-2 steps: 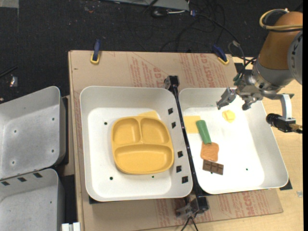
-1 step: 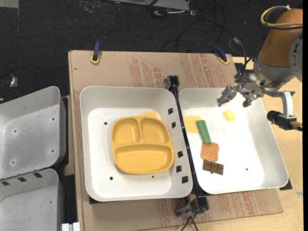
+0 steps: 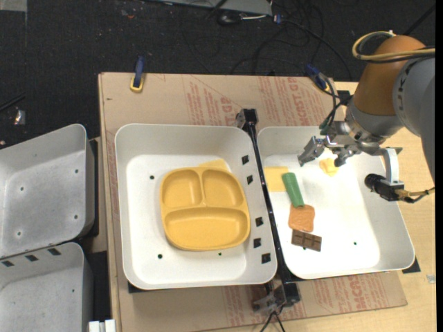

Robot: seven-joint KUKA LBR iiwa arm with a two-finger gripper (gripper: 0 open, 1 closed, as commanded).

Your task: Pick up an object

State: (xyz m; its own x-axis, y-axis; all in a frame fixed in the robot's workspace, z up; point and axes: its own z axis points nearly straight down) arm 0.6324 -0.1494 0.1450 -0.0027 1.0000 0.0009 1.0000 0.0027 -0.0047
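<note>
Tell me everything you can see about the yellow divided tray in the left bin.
The yellow divided tray looks like moulded plastic, with rounded corners and three compartments: two small ones at the far side, one long one at the near side. It lies flat, face up, slightly rotated, near the middle of the left bin. A pale yellow flat piece pokes out beneath its far edge.

One fixed camera looks down at a slant from above, framing both white bins (image 3: 131,158) whole.

Cardboard-topped bench (image 3: 187,92) under two white bins (image 3: 131,185)
</note>
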